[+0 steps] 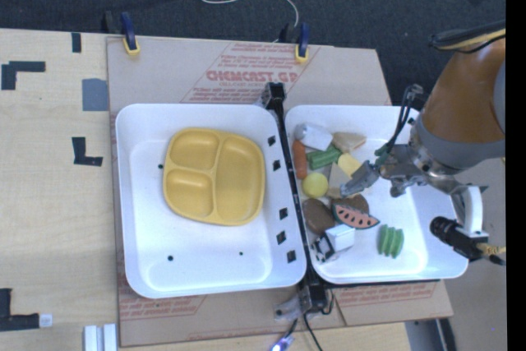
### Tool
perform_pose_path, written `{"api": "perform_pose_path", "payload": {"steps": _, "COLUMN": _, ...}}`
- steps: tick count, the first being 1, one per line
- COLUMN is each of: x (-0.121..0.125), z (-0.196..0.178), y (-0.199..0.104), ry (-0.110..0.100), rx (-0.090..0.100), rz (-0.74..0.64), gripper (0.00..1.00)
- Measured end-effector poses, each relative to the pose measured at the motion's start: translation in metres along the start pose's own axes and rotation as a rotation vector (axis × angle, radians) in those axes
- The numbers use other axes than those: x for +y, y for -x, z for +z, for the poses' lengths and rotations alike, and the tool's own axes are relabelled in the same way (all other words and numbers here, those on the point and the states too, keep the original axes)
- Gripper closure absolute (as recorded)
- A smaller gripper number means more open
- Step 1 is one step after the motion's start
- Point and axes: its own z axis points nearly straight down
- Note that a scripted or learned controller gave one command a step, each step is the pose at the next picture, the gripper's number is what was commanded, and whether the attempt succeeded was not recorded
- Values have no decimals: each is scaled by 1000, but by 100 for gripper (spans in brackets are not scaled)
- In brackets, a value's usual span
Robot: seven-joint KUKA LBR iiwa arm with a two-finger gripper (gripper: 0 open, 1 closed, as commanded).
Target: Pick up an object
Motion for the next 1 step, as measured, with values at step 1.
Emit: {"api": "perform_pose_path", "payload": {"steps": 1, "x": -17, "z": 146, "y": 30, "ry": -6, "rx": 0, "rz": 4, "gripper": 0}}
